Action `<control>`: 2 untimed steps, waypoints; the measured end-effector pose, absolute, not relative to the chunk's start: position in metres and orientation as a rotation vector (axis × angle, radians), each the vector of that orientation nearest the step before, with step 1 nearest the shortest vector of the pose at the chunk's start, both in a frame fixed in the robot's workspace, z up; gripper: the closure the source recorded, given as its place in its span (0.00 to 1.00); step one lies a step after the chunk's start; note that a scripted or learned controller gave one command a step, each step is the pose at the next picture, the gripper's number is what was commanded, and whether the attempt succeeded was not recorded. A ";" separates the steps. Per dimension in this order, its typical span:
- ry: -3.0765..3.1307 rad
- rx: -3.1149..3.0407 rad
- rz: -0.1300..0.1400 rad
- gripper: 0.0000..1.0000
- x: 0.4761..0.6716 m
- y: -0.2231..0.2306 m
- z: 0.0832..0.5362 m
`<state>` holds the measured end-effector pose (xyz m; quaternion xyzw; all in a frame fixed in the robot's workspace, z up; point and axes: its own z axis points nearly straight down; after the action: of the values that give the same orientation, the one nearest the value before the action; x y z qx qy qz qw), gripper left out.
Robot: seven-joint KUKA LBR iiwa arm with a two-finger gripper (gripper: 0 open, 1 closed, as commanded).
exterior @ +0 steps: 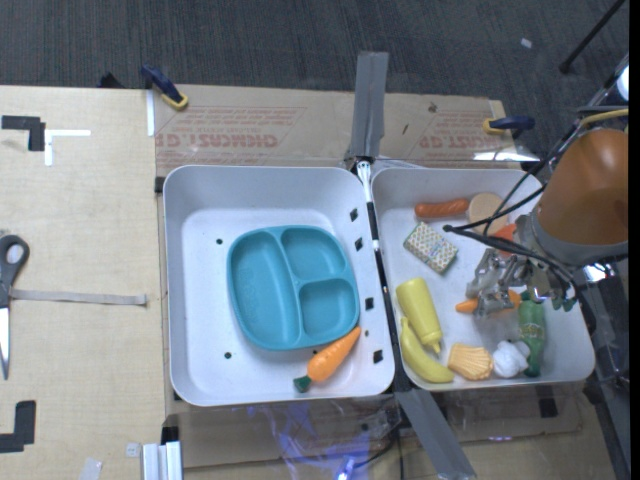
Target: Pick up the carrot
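The carrot (334, 357) — orange with a green stem end — lies tilted. It rests against the blue divided plate's (293, 286) lower right edge.

cardboard (300, 128) — red mirrored print, perhaps "CHEMCAST"

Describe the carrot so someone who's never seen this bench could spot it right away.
Find the left white bin, the one holding the blue divided plate. The carrot lies in that bin just off the plate's near right corner, slanting toward the bin's front wall. It is orange and tapered with a green stub at its lower end, and is the one loose item there.
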<state>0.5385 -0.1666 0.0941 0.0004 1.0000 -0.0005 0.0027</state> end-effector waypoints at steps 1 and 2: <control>3.137 0.001 -0.001 0.00 0.538 -0.166 0.094; 3.073 0.622 -0.001 0.00 0.561 -0.204 0.094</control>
<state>0.5614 -0.2041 0.0936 0.1984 0.9801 -0.0004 0.0031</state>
